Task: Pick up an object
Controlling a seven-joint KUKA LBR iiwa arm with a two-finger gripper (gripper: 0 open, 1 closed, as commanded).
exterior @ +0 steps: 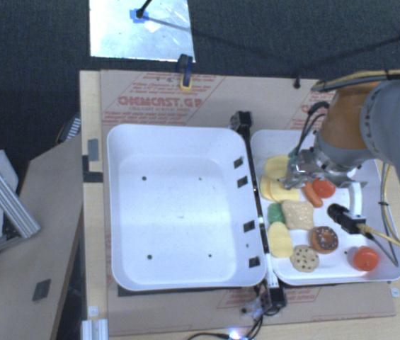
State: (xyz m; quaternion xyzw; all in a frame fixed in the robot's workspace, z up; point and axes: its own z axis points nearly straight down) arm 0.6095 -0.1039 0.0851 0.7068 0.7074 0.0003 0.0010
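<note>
Two white bins sit on the counter; we see toy food in the right bin (391,271). The jaws (293,174) hover over yellow pieces (274,178), their opening unclear. These look light, stiff, best pinched edgewise.

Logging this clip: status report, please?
Tool low in right bin, over yellow pieces. Grasp unconfirmed. Toy foods crowd close: orange carrot, cracker.
</note>
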